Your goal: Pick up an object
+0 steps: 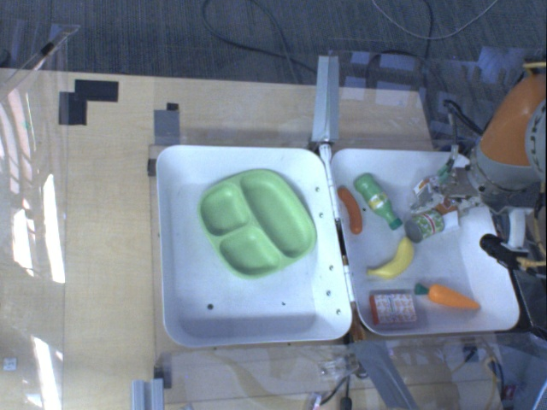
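claw (440, 193) over right bin's (504, 319) far right edge, seemingly touching the small can (433, 225); finger state unclear, cannot tell.

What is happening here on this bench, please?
A grey robot arm reaches in from the right and has its claw low over the right bin, at a small can. Whether it grips the can, I cannot tell. Around it lie a green bottle, a sausage, a banana, a carrot and a red box. The left bin holds a green divided plate.
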You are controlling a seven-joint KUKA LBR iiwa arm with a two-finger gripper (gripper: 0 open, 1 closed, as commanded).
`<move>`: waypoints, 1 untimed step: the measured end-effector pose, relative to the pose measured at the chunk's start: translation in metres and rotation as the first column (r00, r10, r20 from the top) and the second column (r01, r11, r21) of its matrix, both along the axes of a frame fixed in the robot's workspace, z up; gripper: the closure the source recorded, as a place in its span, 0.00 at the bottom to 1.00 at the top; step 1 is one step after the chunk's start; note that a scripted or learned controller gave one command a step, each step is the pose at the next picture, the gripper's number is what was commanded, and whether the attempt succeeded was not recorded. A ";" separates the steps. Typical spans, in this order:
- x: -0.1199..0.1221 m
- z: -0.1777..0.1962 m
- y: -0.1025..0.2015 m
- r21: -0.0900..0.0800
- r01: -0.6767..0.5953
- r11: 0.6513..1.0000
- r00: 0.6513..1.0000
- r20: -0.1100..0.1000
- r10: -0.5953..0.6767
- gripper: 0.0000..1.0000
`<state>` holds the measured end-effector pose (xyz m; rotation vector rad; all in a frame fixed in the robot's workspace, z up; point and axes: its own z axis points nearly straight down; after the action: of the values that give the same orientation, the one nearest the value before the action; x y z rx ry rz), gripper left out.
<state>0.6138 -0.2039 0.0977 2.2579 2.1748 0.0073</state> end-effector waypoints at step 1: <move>0.002 0.012 0.001 -0.002 -0.007 1.000 1.000 0.004 0.007 1.00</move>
<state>0.6161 -0.2024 0.1098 2.2470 2.1801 0.0106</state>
